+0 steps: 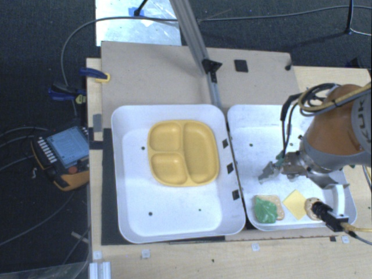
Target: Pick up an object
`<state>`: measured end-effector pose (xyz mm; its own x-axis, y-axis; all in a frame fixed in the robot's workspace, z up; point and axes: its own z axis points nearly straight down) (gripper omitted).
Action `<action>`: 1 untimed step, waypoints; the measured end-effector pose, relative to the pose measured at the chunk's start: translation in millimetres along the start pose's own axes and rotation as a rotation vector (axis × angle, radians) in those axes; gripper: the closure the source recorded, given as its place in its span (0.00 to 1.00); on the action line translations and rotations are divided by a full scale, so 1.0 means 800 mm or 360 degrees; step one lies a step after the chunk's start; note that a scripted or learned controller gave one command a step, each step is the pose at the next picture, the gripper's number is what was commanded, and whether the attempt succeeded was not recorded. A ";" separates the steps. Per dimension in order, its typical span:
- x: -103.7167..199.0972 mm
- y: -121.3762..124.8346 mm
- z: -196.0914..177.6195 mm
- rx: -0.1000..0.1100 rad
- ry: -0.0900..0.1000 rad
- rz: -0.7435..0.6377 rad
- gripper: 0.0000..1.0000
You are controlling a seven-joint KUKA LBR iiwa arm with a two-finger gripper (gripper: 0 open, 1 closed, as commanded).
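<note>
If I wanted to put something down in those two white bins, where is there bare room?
Left bin: the floor below the yellow divided plate, toward the near wall. Right bin: the far part, above the gripper. Crowded: its near edge, where the green item, yellow wedge and arm sit.

Grey arm (325, 156) with a broad orange band — black cables looping over it — grey metal gripper (270, 172)

So the grey arm (340, 127) comes in from the right, orange band above the wrist, gripper (273, 170) pointing left; can't really make out more.
</note>
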<state>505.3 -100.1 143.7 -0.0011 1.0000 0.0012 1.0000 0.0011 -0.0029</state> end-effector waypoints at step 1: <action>0.000 0.000 0.066 0.0001 0.0000 0.0000 0.00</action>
<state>505.0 -99.8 91.3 -0.0009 1.0000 0.0014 1.0000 0.0009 -0.0033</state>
